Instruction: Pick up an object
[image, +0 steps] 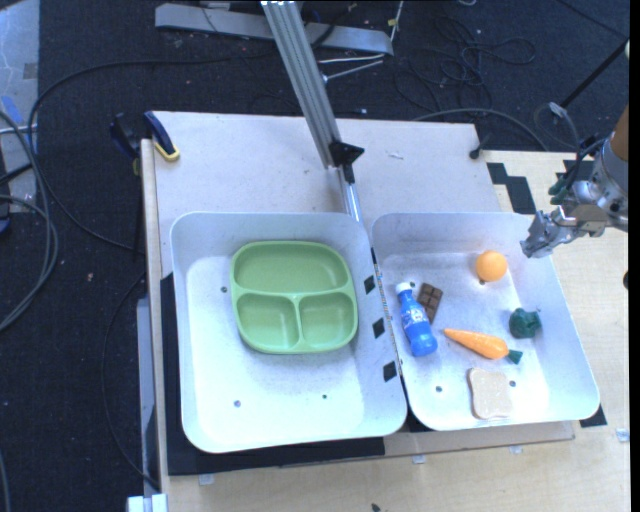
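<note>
You have two white bins, the left bin (200, 400) and the right bin (560, 330), that look like smooth, faintly glossy plastic with a light speckled haze on their floors. The green tray (295, 297) reads as matt moulded plastic. The blue bottle (415, 320) shows a shiny plastic skin, as do the orange ball (490, 266) and the carrot (475, 343). The bread slice (491, 393) looks dull and slightly grainy. The counter (260, 165) is pale, flat, matt board. The tool (540, 238) looks like bare grey metal, and the slanted pole (305, 80) like brushed metal.
</note>
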